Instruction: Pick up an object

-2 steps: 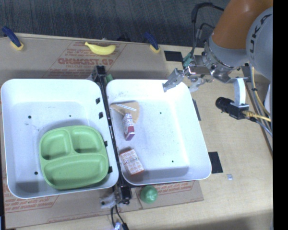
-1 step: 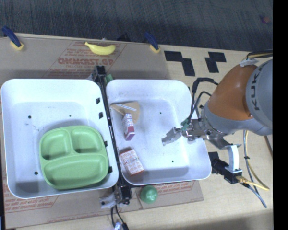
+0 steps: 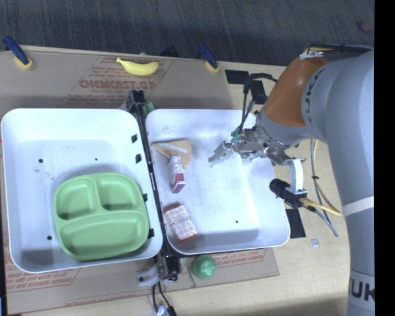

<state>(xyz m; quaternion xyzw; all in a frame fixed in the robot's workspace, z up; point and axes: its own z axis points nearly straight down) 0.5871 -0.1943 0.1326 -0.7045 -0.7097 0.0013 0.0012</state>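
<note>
Over the right bin (image 3: 270, 232), the hand (image 3: 218, 155) hangs empty, its grip unreadable, so nothing is picked yet: the red carton (image 3: 177, 174) lies nearby, untouched.

Dark grey ribbed carpet floor (image 3: 118, 12) is showing beyond the far edge of the bench. A pale wooden benchtop (image 3: 303, 288) is carrying a flat sheet of brown printed cardboard (image 3: 92, 81), which is lying under the work area. Two blue spring clamps (image 3: 16, 51) are pinning the cardboard at its far edge, one at the left corner and one (image 3: 207, 56) nearer the middle. Even overhead light is falling across the surface, casting only soft shadows.
</note>
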